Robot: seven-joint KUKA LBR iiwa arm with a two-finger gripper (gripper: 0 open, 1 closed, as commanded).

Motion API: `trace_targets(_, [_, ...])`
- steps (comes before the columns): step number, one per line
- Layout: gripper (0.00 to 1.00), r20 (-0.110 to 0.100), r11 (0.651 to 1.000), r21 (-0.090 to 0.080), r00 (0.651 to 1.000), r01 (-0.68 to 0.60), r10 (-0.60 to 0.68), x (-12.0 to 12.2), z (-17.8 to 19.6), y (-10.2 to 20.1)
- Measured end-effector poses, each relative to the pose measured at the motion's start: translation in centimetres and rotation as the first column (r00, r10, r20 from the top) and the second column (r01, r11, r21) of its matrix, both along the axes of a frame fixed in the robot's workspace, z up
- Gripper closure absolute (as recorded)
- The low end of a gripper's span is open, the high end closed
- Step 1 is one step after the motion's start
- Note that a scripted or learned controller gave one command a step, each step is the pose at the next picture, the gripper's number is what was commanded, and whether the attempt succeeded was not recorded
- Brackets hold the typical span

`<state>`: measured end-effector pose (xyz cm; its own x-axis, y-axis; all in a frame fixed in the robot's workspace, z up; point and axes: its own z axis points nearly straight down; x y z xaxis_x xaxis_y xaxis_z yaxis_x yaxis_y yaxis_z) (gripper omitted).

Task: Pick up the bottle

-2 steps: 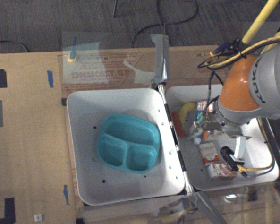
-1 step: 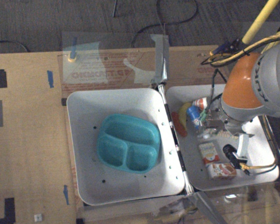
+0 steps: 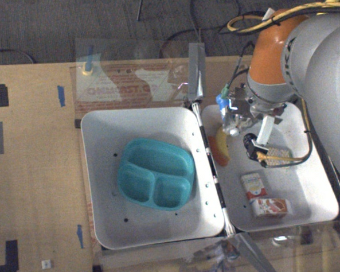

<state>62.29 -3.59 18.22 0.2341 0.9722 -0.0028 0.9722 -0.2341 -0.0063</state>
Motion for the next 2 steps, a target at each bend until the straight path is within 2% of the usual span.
trace_targets(1, [1.00, 0.001, 1.000, -0.001, 1.000, -0.015, 0.015, 1.81, 9.84, 6.29])
trace_targets(2, [1.00, -0.006, 1.000, -0.005, 1.000, -0.021, 0.021, 1.95, 10.56, 6.67])
